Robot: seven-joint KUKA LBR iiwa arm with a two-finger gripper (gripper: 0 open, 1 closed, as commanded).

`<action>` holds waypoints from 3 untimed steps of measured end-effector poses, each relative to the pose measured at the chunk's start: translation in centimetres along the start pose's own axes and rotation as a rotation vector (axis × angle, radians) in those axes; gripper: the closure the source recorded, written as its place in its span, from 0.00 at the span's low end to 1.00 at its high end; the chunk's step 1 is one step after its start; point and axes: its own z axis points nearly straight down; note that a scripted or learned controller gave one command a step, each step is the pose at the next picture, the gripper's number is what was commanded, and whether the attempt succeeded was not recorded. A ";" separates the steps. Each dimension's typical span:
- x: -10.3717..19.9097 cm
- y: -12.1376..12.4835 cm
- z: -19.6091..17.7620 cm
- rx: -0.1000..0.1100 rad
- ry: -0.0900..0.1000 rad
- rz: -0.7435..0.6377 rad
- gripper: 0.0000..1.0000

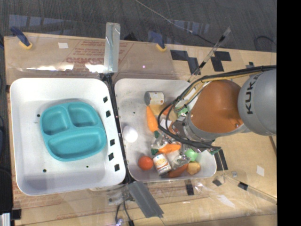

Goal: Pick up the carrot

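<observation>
The carrot (151, 119) is a slim orange piece lying lengthwise in the middle of the right bin (128, 102). My gripper (163, 141) hangs low over the bin just right of and below the carrot's near end, under the orange wrist band (216, 108). A second orange piece (170, 149) lies right at the gripper's tip, and I cannot tell whether the gripper touches it. The wrist and its cables hide the bin's right side.
Around the gripper lie a red tomato (146, 163), a small labelled can (161, 164), a green item (191, 153), a yellowish lump (194, 167) and a white ball (130, 134). A grey-and-cream block (154, 98) sits beyond the carrot. The left bin (23, 173) holds a teal divided plate (73, 130).
</observation>
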 end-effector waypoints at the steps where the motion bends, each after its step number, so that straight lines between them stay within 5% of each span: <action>1: -2.1 2.4 0.1 -0.003 0.002 -0.025 0.00; 2: -2.5 2.4 -1.1 0.001 -0.001 -0.034 1.00; 3: -4.7 3.5 -7.8 0.005 -0.002 -0.028 1.00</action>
